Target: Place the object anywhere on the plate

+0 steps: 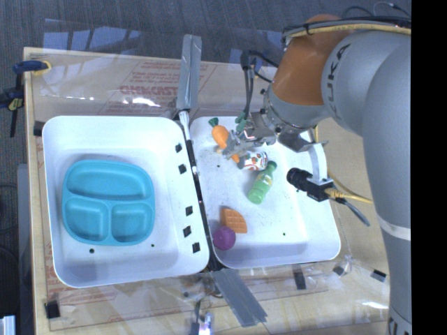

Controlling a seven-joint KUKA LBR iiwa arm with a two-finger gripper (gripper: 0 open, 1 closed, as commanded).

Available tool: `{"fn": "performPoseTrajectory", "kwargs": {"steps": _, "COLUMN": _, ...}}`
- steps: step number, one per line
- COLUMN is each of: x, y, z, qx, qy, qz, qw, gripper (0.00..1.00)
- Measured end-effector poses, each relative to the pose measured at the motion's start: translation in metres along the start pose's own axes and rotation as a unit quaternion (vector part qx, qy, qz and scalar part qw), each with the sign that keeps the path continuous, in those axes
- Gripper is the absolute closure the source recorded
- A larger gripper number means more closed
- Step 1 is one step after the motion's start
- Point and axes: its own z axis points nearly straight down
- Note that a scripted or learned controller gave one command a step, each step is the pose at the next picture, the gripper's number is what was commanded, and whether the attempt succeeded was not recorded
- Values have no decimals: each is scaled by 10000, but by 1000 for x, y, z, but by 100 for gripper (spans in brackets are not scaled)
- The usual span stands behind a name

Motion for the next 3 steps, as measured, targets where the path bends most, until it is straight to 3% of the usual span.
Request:
{"fn": "performPoseTrajectory", "kwargs": {"steps": 1, "x": 79, "y": 2, "z": 27, "qx": 2, "qy": -6, "qz": -211, "qw": 9998, "gripper": 100}}
{"fn": "performPoseTrajectory", "kwargs": {"steps": 2, "x": 152, "y": -26, "z": 21, "qx": 6, "qy": -4, "qz": -804, "qw": 9968, "gripper": 100}}
{"fn": "performPoseTrajectory", "kwargs": {"steps": 3, "x": 216, "y": -23, "z": 29, "qx": 10, "qy": -9, "qz": -738, "qw": 9973, "gripper": 100}}
